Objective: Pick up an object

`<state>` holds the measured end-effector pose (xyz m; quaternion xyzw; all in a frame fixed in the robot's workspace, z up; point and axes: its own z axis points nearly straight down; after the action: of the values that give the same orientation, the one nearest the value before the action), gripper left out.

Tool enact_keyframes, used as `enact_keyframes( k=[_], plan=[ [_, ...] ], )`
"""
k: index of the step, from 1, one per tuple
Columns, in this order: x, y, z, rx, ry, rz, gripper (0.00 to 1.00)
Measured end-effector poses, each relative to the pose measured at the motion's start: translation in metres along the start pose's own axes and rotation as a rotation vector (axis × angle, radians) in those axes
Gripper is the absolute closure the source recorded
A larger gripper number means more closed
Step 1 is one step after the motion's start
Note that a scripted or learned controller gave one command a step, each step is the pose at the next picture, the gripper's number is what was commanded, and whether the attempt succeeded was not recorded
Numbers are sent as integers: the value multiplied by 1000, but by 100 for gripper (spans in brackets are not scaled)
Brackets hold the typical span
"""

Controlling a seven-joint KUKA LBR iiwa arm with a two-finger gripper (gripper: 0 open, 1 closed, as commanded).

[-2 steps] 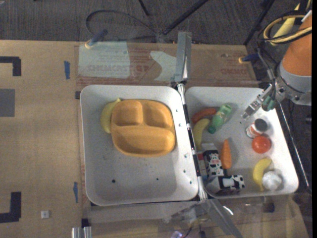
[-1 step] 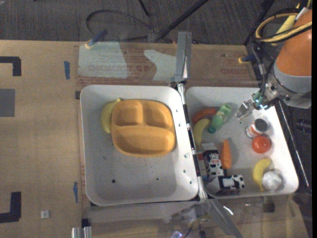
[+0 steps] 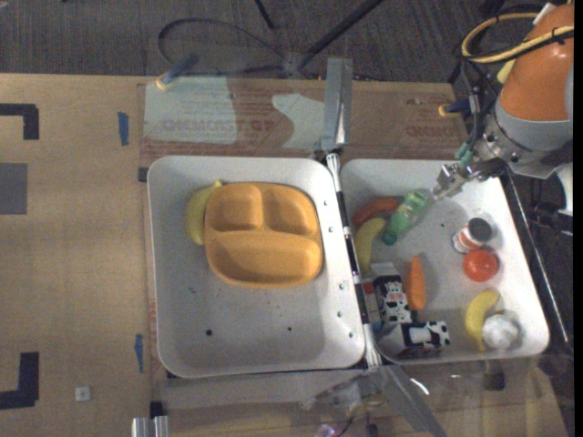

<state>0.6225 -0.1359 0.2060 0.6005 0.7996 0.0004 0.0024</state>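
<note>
Hovering claw: the claw [image 3: 453, 179] is seen at the right bin's [image 3: 533, 271] upper edge; its opening cannot be told.
Target position: the green bottle [image 3: 405, 215] lies just left of and below it.
Long axis: slanted, cap end down-left.
Appearance: pale green, translucent, slim.

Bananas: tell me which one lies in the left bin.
The banana tucked against the left edge of the orange divided plate. The other two lie in the right bin.
</note>
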Motion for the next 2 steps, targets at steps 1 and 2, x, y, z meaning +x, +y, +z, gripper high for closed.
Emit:
enact_keyframes(
  k=[1,2],
  plan=[
    [41,-54,0,3,5,-289,100],
    [40,-53,-11,-1,2,-289,100]
  ],
)
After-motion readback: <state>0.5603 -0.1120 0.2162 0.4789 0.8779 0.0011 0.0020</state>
